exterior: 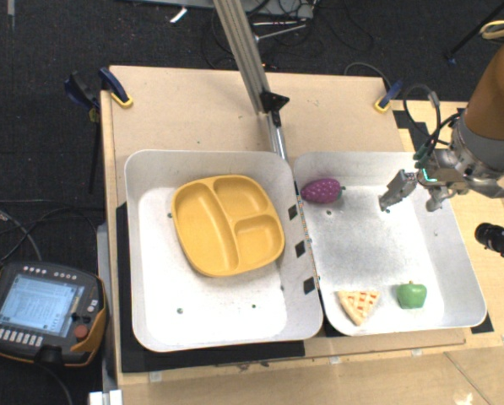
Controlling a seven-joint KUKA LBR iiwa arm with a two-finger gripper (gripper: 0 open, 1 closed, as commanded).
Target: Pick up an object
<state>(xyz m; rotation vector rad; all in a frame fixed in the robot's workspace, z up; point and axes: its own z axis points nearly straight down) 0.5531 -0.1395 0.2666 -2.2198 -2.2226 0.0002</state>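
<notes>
Bench [192, 112]: a tan board that carried two shallow white bins side by side, with clamps at its far corners.

Left bin [150, 310]: held a yellow divided plate [229, 224] with three compartments, lying flat toward the bin's far half.

Right bin [387, 251]: held three small items; its floor showed a grey scuffed patch in the middle.

Purple grape bunch [322, 191]: lay near the far left corner of the right bin, just beside the wall shared with the left bin.

Pizza slice [358, 305]: lay at the near edge of the right bin, point toward the viewer.

Green pepper [412, 295]: stood just beside the pizza slice, on its right, apart from it.

Arm [492, 99]: entered from the right, the orange band visible above the grey wrist.

Gripper [416, 191]: hung over the far right part of the right bin, well apart from the pizza slice and green pepper and some way right of the grape bunch; its two fingers [395, 192] were spread apart, with nothing between them.

Teach pendant [40, 310]: rested off the bench at the lower left, screen lit.

Metal post [243, 45]: rose slantwise from the far edge, above the seam between the bins.
</notes>
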